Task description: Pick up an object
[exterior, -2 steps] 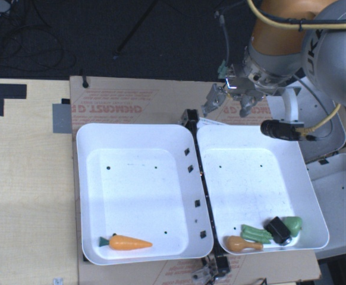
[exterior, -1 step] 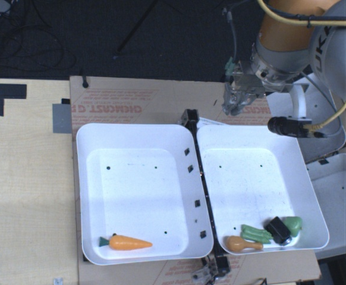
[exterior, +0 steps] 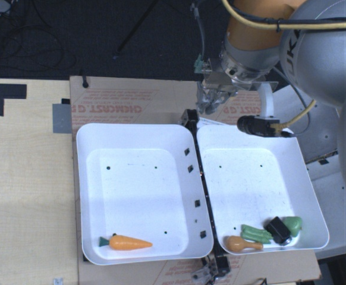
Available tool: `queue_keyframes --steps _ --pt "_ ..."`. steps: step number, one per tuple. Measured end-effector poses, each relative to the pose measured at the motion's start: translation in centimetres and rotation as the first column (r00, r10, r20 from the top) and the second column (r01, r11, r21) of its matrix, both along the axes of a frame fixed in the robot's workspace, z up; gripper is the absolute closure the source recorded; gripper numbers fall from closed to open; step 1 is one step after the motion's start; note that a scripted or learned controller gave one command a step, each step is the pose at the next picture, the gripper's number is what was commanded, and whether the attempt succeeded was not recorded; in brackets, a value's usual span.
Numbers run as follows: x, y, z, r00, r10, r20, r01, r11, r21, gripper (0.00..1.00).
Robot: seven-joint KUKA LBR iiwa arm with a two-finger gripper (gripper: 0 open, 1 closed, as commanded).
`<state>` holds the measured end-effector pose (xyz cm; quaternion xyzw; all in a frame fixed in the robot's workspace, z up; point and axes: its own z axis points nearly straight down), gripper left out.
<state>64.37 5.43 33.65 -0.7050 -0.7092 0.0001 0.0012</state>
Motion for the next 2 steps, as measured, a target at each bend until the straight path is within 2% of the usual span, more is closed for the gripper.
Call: queue_keyframes --steps 1,2 --pt "0.0 -4.6 2.1 1.000 -0.009 0.001 0.009 1.000 -0.003 1.00" --pt "-3.9 5.8 4.4 1.000 0.002 0.000 -0.002 1.000 0.000 1.00"
